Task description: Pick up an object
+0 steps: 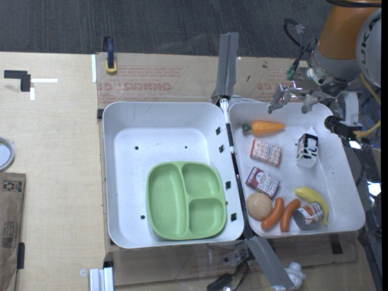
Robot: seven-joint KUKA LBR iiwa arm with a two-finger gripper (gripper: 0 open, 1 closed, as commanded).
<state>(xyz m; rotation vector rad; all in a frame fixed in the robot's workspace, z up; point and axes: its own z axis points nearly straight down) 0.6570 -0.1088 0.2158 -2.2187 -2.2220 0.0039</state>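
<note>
Where cardboard (182,77) backs the bins, reversed red lettering is unreadable

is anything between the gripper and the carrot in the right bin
Nothing visible. The gripper hangs open over the far rim of the right bin, and the carrot lies just in front of it on bare bin floor. The nearest other things, a small red box and a milk carton, sit nearer the camera.

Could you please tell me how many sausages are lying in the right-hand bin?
2. One sausage lies near the right bin's front edge beside the round bun; the other sausage lies right next to it, by the can. None looks hidden.
</note>
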